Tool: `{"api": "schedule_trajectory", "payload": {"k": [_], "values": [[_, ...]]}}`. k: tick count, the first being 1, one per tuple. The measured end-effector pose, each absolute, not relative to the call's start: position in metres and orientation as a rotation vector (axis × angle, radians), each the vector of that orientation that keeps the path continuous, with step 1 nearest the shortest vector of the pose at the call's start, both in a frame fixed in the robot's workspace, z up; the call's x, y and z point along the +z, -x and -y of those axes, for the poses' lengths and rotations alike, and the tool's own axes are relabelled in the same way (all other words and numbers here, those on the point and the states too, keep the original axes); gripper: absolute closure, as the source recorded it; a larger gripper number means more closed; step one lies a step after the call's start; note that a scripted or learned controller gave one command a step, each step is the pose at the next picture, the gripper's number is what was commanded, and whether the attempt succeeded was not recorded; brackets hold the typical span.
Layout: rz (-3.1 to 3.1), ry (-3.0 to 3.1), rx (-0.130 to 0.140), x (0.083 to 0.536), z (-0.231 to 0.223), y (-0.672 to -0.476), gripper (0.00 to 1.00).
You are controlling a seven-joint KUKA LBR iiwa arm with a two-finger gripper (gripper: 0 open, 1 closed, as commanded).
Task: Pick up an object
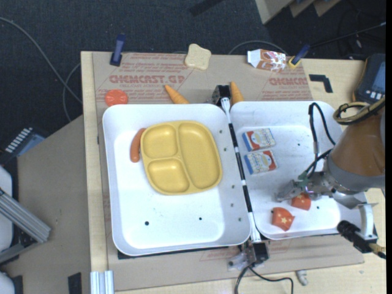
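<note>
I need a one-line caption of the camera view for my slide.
Gripper low in the right bin over a red object; yellow tray in the left bin.

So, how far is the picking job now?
Nothing looks lifted yet. The claw is down in the right bin, right at a small red object, which lies on the floor. A strawberry lies nearby. Gripping and lifting remain.
</note>
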State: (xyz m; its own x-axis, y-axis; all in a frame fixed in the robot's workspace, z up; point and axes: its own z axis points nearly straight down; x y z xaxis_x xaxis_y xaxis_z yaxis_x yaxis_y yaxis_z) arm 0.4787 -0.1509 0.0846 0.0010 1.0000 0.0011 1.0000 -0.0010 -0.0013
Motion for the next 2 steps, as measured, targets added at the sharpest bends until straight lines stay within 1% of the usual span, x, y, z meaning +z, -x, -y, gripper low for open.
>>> {"api": "schedule_trajectory", "payload": {"k": [1, 2], "values": [[2.219, 2.222, 0.000, 0.094, 0.151, -0.479, 1.00], [2.224, 2.220, -0.002, 0.185, 0.084, -0.499, 1.00]]}}
